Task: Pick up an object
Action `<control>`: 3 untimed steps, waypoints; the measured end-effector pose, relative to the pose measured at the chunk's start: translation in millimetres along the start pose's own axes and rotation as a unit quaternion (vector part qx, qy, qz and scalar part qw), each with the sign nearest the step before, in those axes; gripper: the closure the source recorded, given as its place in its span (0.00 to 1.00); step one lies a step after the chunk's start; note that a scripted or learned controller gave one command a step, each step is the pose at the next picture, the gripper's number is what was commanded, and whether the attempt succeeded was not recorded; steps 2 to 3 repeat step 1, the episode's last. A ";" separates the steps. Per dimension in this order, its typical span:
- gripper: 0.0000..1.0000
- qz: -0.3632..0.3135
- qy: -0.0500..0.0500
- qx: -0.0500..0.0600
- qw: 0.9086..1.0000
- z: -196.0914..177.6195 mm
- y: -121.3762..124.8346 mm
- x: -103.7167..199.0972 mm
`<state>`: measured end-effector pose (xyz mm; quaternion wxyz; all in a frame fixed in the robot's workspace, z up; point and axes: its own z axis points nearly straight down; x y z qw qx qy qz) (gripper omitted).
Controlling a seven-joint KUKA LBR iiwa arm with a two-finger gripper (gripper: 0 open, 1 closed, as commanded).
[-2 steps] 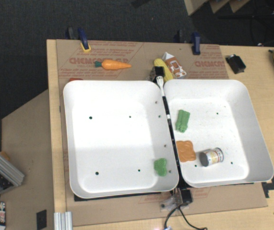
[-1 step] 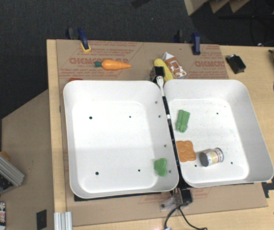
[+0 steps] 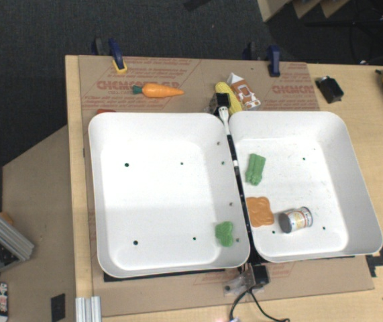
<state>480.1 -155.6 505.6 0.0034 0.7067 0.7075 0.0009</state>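
Observation:
Two shallow white bins lie side by side. The right bin (image 3: pixel 339 139) holds a light green oblong piece (image 3: pixel 255 168), an orange flat piece (image 3: pixel 259 211) against its left wall, and a small metal can (image 3: pixel 295 220) lying on its side. The left bin (image 3: pixel 111 139) holds a small green lump (image 3: pixel 225 233) near its front right corner.
Behind the bins, on the cardboard bench top, lie a toy carrot (image 3: pixel 157 90), a yellow banana-like toy (image 3: pixel 225 92) and a small orange-and-white packet (image 3: pixel 243 92). Blue clamps (image 3: pixel 117 56) (image 3: pixel 273 59) grip the back edge. A black block (image 3: pixel 329 88) sits at the back right.

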 end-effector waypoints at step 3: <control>1.00 0.004 -0.001 0.000 1.000 -31.4 -1.5 -72.9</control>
